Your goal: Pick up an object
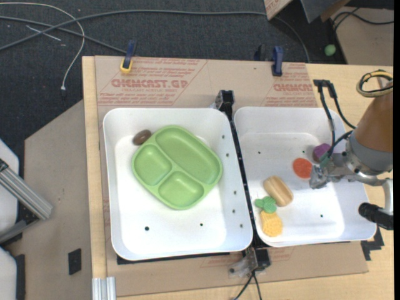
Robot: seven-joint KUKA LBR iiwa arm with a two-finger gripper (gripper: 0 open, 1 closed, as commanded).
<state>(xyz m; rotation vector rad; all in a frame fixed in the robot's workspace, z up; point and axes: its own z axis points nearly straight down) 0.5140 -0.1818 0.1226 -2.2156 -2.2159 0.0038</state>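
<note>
The fingers (pixel 319 179) are being held low in the right bin (pixel 294 120); whether they are wide or narrow cannot be told. An orange disc (pixel 302 167) is lying just beside them, a purple piece (pixel 321 150) just above. A tan roll (pixel 278 190) and yellow corn (pixel 270 222) are lying farther left. A green tray (pixel 177 166) is being carried by the left bin (pixel 119 186).

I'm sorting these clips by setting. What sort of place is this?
Probably a robotics lab or test bench: two white bins clamped on a cardboard-covered bench, toy food such as a green divided plate, loose cables on the floor, and the arm's claw.
</note>
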